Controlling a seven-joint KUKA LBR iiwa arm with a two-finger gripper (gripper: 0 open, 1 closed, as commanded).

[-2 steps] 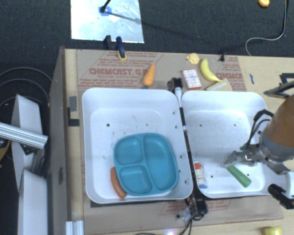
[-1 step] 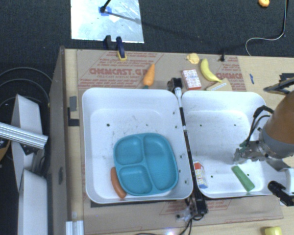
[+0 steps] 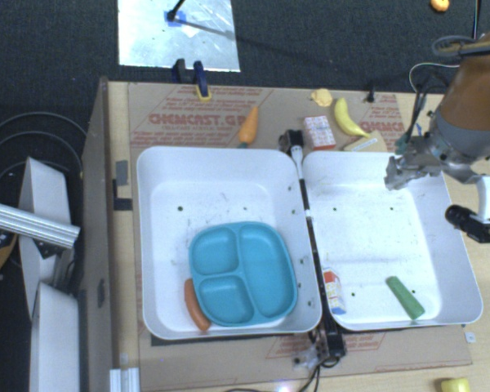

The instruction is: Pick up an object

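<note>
Left bin point(image 3: 159, 219): white and shallow; holds a blue tray point(image 3: 242, 273) with three sections, near the front; an orange hot dog point(image 3: 195, 305) lying just left of the tray, by the front wall.
Right bin point(image 3: 449, 243): white and shallow; holds a green stick point(image 3: 405, 296) near the front right, tilted; a small white and red bottle point(image 3: 333, 291) against the left wall, near the front.
Between the bins: a dark clip strip running front to back, touching both bins.
Arm point(image 3: 474, 96): grey with an orange band, reaching in from the right, over the far right part of the right bin.
Gripper point(image 3: 398, 172): low over the far right corner of the right bin, well apart from the green stick and the bottle; nothing seen between the tips; open or closed, cannot tell, too blurry.
Behind the bins, on the board: a carrot point(image 3: 248, 126) at the far left, a small pink and white box point(image 3: 319, 132), a banana point(image 3: 348, 119), a small yellow lump point(image 3: 322, 97).
Far floor: a shiny square sheet point(image 3: 178, 23); a small orange ball point(image 3: 440, 3) at the far right.
Hard to make out: the bottle label, too small to read; a yellow thing point(image 3: 455, 385) at the front right, cut off by the edge.
Left side: grey metal bar point(image 3: 31, 225) and black cables point(image 3: 16, 149), partly cut off.
</note>
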